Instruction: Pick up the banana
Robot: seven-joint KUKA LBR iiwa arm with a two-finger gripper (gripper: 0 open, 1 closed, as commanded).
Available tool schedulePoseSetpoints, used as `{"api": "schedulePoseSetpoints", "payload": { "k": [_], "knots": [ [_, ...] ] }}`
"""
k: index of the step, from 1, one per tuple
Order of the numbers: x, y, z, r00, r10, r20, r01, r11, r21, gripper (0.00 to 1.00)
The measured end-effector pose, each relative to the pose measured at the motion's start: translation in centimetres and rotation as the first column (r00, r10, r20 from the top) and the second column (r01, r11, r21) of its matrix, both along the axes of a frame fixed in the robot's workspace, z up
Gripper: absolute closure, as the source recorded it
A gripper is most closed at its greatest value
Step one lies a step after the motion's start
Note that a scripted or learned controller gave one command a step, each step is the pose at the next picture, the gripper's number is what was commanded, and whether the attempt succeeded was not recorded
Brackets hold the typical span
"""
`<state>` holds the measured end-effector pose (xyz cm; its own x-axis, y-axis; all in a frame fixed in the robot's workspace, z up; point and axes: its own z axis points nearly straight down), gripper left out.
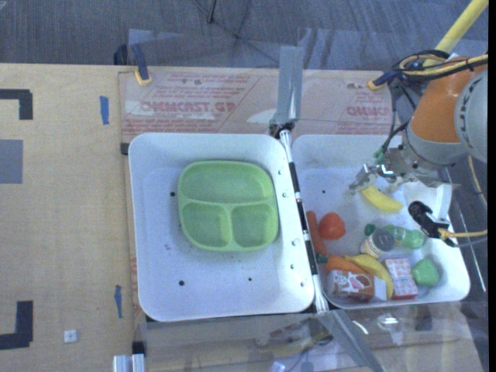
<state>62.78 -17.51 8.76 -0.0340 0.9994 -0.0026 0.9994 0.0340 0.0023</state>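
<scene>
Two white bins sit side by side on the tabletop (pixel 62 208). Nearest the camera, front of the right bin (pixel 457 285): a brown-red snack packet (pixel 353 284), a red-and-white carton (pixel 399 277) beside it, a green round item (pixel 425 272) at the right corner. A second banana (pixel 372 265) lies diagonally on top of the packet, an orange carrot-like piece (pixel 339 263) touching its left end. Just behind that: a green bottle on its side (pixel 395 239), and a red tomato (pixel 332 225) near the bin's left wall, with a red-orange strip (pixel 311 225) hard against that wall.

Left bin (pixel 155 285) holds a green three-compartment plate (pixel 228 204), roughly centred, slightly toward the back.

Target banana (pixel 381 199): mid right bin, lying flat and tilted, clear of the front clutter, well apart from the second banana.

Gripper (pixel 377 174) is just behind and above the banana's upper-left end, metal fingers pointing down-left. Can't tell whether the fingers touch the fruit or how far apart they are; the banana looks to be lying on the bin floor, not between the fingers. Grey arm with orange band (pixel 438 115) comes in from the right, a black part with a yellow cable (pixel 425 217) hanging right of the banana.

Farthest back: printed cardboard (pixel 201 103) behind both bins, a grey post (pixel 288 84) at the seam, blue tape marks (pixel 104 110) on the wooden surface.
</scene>
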Motion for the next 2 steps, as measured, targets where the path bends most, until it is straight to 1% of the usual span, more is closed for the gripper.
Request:
{"api": "schedulePoseSetpoints", "payload": {
  "k": [1, 2],
  "knots": [
    [0.1, -0.3, 1.2, 1.0, -0.003, 0.006, 0.003, 1.0, -0.005, 1.0],
    [2.7, 4.5, 11.3, 0.998, -0.057, -0.003, 0.057, 0.998, 0.002, 1.0]
  ]
}}
